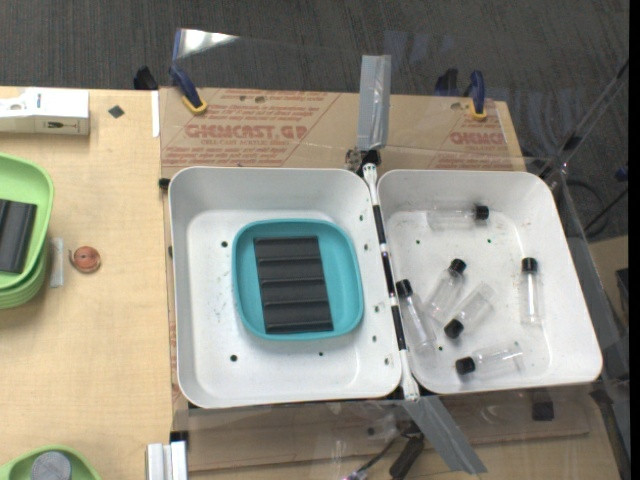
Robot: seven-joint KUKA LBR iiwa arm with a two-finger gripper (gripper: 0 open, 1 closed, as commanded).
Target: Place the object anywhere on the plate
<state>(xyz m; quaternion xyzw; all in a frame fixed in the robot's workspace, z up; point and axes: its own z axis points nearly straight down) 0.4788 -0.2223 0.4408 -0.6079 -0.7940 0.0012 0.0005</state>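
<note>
Clear black-capped plastic vials (468,315) lie scattered in the right white bin (500,253). The teal square plate (345,278) sits in the left white bin (200,298). I cannot tell the pincer's state.

Left of the teal plate (297,280), a green tray (22,230) was cut off by the picture's left edge, as was the dark block (15,234) lying in it. Below that tray, a green lid-like item (48,465) was clipped by the bottom edge. The clear vials (468,311) in the right bin (560,218) blended into the white floor, so their outlines were hard to trace. Print on the cardboard (245,128) behind the bins was too blurred to read fully.
</note>
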